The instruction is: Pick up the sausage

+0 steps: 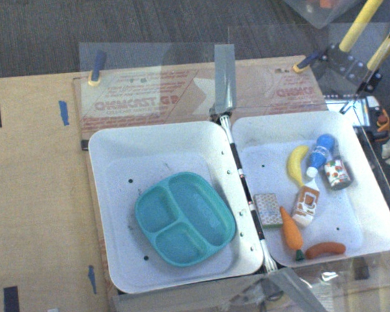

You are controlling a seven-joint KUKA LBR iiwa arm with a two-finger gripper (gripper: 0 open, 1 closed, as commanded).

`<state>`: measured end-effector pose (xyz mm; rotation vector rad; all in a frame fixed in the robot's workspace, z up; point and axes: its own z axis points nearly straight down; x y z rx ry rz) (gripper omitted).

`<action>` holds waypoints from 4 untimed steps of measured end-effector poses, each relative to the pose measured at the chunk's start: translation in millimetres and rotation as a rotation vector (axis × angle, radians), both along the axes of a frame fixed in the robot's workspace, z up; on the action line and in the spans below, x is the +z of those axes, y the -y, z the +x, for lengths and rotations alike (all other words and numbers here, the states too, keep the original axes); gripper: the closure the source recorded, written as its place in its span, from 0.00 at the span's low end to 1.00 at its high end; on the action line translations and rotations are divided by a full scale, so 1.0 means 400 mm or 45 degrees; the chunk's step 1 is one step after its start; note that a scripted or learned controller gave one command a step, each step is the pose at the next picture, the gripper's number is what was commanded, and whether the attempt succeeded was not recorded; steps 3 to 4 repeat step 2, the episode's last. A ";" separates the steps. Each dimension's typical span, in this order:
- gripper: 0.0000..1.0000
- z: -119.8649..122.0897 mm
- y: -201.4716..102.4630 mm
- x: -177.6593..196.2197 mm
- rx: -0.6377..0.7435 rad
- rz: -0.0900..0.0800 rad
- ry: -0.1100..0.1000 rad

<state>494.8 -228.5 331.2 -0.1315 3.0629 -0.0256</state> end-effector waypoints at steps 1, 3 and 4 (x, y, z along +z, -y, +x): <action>1.00 0.005 0.002 0.030 -0.005 -0.003 0.014; 1.00 0.010 0.004 0.060 -0.010 -0.005 0.028; 1.00 0.010 0.004 0.060 -0.010 -0.005 0.028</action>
